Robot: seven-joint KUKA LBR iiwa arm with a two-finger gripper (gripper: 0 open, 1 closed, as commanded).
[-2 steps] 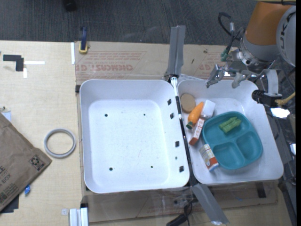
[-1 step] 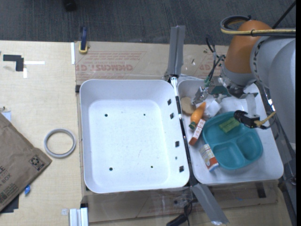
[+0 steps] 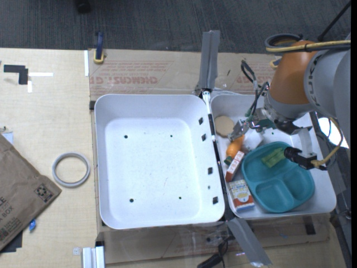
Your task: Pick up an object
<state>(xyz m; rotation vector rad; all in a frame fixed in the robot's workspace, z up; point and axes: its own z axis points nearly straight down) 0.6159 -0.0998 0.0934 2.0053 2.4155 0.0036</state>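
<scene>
My gripper (image 3: 241,130) hangs low in the right bin (image 3: 326,202), near its upper left part, with the grey arm and orange band behind it to the right. Just under the fingertips lies an orange carrot-like piece (image 3: 235,147). Left of the gripper rests a tan round disc (image 3: 223,126). Below the carrot lies a red and white tube (image 3: 234,165), and below that a small orange and white carton (image 3: 241,194). A teal divided plate (image 3: 279,178) with a green piece (image 3: 273,158) on it takes up the bin's right half.
The left bin (image 3: 106,149) stands beside the right one, a grey divider post (image 3: 210,57) behind them. A roll of tape (image 3: 71,168) and a brown cardboard box (image 3: 19,191) lie on the bench at the left. Cables trail near the wrist.
</scene>
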